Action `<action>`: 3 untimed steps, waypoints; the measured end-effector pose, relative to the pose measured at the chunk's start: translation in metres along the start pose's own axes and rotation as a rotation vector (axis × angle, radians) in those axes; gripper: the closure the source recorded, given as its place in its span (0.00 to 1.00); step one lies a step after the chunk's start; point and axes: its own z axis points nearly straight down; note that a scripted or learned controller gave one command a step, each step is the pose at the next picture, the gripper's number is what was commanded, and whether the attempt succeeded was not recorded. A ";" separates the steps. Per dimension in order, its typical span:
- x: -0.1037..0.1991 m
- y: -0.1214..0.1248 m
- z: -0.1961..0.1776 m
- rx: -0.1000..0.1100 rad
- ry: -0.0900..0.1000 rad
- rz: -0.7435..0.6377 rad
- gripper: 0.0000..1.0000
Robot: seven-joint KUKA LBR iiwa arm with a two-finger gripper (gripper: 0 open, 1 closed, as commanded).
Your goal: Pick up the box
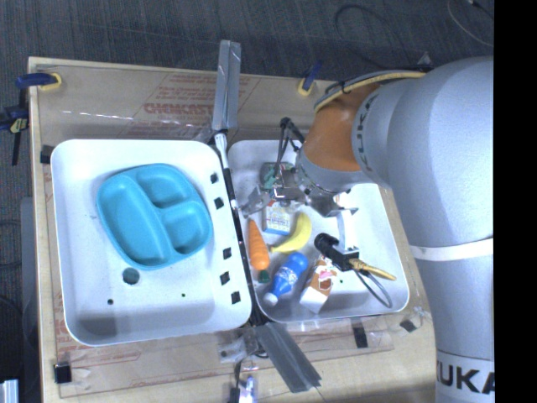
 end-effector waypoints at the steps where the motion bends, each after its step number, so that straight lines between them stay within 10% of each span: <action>1: -0.002 0.000 -0.011 -0.001 -0.004 -0.002 1.00; 2: 0.083 -0.029 -0.094 0.013 0.004 -0.137 1.00; 3: 0.007 -0.092 -0.166 0.010 0.003 -0.523 1.00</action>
